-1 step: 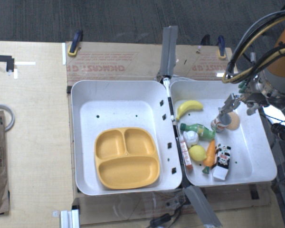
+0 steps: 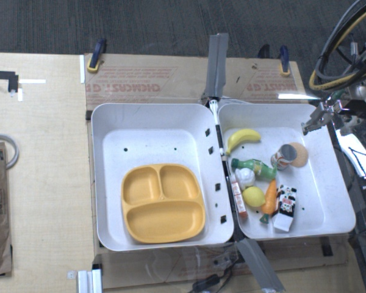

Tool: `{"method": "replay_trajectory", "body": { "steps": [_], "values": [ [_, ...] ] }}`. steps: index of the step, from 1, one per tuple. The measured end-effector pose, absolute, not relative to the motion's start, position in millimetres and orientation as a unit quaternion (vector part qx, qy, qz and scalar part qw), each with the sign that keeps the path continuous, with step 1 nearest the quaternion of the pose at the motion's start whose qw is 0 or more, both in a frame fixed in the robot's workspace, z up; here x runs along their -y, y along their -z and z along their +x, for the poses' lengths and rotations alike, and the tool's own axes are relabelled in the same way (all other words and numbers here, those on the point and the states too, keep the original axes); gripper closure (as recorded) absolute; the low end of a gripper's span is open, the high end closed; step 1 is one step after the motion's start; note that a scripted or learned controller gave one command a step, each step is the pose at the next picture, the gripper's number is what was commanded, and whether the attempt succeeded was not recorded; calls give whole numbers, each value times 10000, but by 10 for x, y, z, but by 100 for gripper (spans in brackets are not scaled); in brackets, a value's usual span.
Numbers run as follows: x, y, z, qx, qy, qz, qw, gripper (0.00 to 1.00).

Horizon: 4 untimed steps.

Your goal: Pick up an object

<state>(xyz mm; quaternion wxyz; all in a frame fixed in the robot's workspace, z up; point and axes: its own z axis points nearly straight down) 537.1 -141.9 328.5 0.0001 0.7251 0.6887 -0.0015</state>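
The right bin [image 2: 329, 182] holds several small objects. A yellow banana [image 2: 243, 138] lies near its back left. Beside it to the right a tipped cup with a tan base [image 2: 290, 155] rests on its side. A green bottle [image 2: 256, 166] lies across the middle, with a white piece [image 2: 244, 176] against it. Below them sit a lemon [image 2: 254, 196], an orange carrot [image 2: 270, 198], a black-and-white cow-patterned carton [image 2: 285, 207] and a red tube [image 2: 238, 195]. My gripper [image 2: 314, 122] hangs over the right bin's back right rim, apart from all the objects.
The left bin [image 2: 110, 163] carries a yellow divided plate [image 2: 163, 201]. A grey divider post [image 2: 216, 66] rises between the bins at the back. Cables [image 2: 344, 47] loop at the upper right, and blue clamps [image 2: 97, 54] hold the cardboard behind.
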Motion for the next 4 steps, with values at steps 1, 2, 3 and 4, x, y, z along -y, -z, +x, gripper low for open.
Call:
{"method": "replay_trajectory", "body": {
  "steps": [1, 2, 3, 4],
  "values": [
    [1381, -2052, 4889, -6642, 18, 7475, -13, 0],
    [1342, -924, 4775, -6946, 4, 7194, 12, 0],
    [1351, -1057, 4814, -6937, -29, 7203, 62, 100],
    [304, -1907, 5377, -6622, 16, 7493, -5, 100]
  ]
}}
